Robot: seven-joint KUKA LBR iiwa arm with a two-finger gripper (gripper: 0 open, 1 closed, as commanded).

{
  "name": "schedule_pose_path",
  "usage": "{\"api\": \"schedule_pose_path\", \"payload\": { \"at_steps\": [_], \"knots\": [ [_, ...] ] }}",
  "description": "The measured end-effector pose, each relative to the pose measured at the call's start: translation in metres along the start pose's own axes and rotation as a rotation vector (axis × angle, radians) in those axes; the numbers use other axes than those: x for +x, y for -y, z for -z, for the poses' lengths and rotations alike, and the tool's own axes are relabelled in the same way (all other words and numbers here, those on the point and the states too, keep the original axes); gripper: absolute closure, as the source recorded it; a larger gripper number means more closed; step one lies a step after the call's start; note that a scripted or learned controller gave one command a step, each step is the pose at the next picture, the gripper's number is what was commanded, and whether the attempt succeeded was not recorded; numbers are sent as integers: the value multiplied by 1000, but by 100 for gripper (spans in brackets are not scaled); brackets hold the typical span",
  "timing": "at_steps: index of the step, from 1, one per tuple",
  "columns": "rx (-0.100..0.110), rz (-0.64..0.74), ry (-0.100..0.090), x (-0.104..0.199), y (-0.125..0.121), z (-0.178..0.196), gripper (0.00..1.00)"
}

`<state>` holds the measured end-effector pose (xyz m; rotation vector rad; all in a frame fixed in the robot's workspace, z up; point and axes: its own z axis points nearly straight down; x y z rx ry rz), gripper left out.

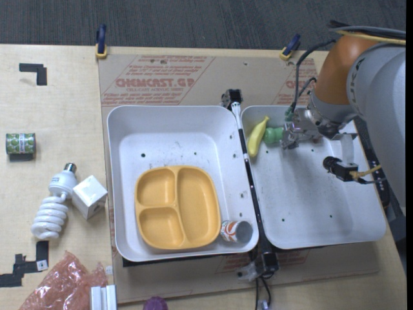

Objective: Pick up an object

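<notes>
Gripper point(288, 136) low in right bin point(322, 228), just beside banana point(257, 136) and green object point(273, 134). I cannot tell jaw state. Risk: jaws nudge banana against bin wall, miss.

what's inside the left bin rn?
Left bin holds a yellow divided plate, its three sections bare, and a small can tipped over in the near right corner beside it. Whatever lies under the plate is covered.

The thick, rounded grey robot arm point(381, 76) carries a wide orange band point(339, 66) above the wrist. Thin dark cables point(298, 89) run beside it, and the small metallic gripper point(292, 133) looks blurred.
</notes>
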<state>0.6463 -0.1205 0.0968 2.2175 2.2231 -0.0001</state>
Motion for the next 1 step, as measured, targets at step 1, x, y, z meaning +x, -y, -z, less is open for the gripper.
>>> {"api": "schedule_pose_path", "payload": {
  "at_steps": [1],
  "knots": [
    [1,-4,-1,7,86,-4,0]
  ]
}}
